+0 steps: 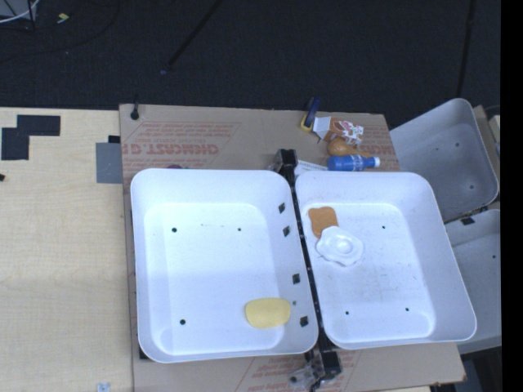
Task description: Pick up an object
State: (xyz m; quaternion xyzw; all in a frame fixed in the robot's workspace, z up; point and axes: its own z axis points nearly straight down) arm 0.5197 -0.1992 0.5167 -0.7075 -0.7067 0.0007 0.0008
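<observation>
Here, impossible to tell whether the gripper is released, clenched or grasping anything. Lying in the left bin (pixel 155 219), near its front right corner: a pale yellow oval object (pixel 267 312), flat on the floor and apart from the walls. In the right bin (pixel 425 219), toward the back left: a flat orange piece (pixel 321 217), with a crumpled white object (pixel 340 247) touching its front edge and partly over it. Beyond the bins, on the brown cardboard sheet (pixel 204 137): a blue bottle (pixel 353 162) on its side just behind the right bin's rim, a brownish item (pixel 339 147) and a red-and-white packet (pixel 348 129) close behind that. Further right, tilted up: a grey metal panel (pixel 445 153).
</observation>
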